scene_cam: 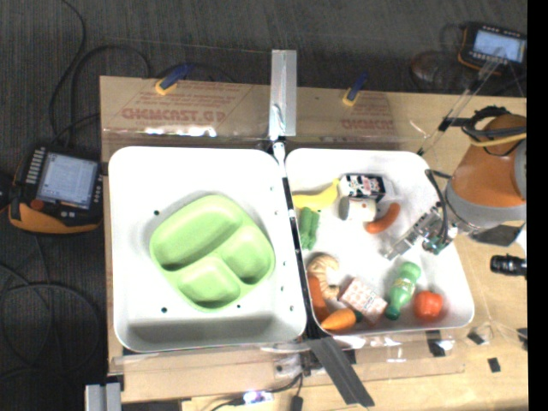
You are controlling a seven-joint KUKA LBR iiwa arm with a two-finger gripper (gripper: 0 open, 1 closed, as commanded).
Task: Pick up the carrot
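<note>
We see the worktop [214, 110] carrying two shallow white bins side by side. The left bin [137, 178] holds a green divided tray [212, 251], tilted a little and lying near the middle of the bin. The right bin [402, 165] is crowded with toy food. The carrot [339, 319] lies at the bin's near edge, at the front left of the pile, orange and pointing roughly sideways, touching a small patterned box [361, 297] just behind it. A pale round item [323, 266] sits just behind and to the left of the carrot, close to the divider between the bins. A green bottle [403, 287] stands tilted to the right of the box, and a red tomato [429, 304] rests beside it in the front right corner. Farther back we make out a yellow banana [315, 197] along the left side, a green piece [308, 228] just below it, a dark printed carton [362, 186] near the back wall, and an orange-red sausage-shaped piece [383, 218] lying just beside it. The arm [488, 182] reaches in over the right rim, and its tool [411, 240] hangs above the middle right of this bin, well apart from the carrot and holding nothing that we can see; whether it is spread or closed we cannot tell.
</note>
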